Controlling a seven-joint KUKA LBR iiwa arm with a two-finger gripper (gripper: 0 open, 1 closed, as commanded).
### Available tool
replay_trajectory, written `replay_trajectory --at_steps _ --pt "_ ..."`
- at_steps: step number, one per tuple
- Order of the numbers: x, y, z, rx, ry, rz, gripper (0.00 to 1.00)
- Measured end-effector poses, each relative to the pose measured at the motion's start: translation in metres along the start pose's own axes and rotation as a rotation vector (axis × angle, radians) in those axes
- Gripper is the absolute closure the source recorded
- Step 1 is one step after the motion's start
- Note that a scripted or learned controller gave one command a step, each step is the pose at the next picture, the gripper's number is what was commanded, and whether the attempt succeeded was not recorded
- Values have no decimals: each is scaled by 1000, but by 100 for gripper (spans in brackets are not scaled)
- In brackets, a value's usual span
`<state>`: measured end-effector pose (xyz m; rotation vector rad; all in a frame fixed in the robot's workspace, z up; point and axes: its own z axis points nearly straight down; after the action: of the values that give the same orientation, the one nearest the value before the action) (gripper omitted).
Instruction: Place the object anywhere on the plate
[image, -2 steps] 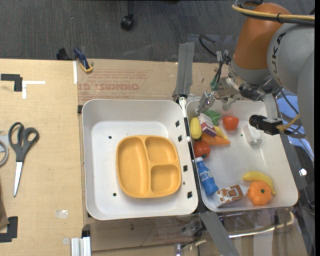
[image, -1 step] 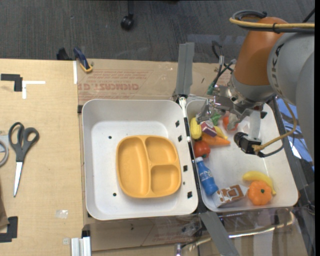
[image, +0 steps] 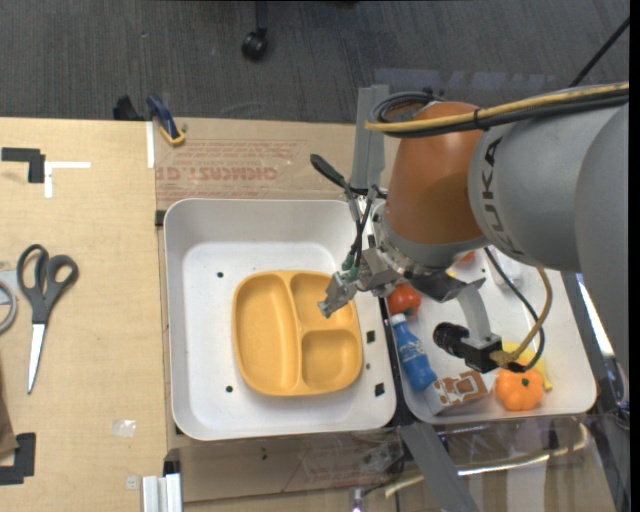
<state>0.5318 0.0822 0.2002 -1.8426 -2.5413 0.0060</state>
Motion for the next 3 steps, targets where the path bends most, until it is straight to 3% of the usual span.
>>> replay_trajectory --at_steps 1,2,3 --pt "-3 0 -9 0 -1 7 100" --pt "35 31 -4 -3 -2 -324 100" --pt "112 34 -41 -4 -2 -529 100"
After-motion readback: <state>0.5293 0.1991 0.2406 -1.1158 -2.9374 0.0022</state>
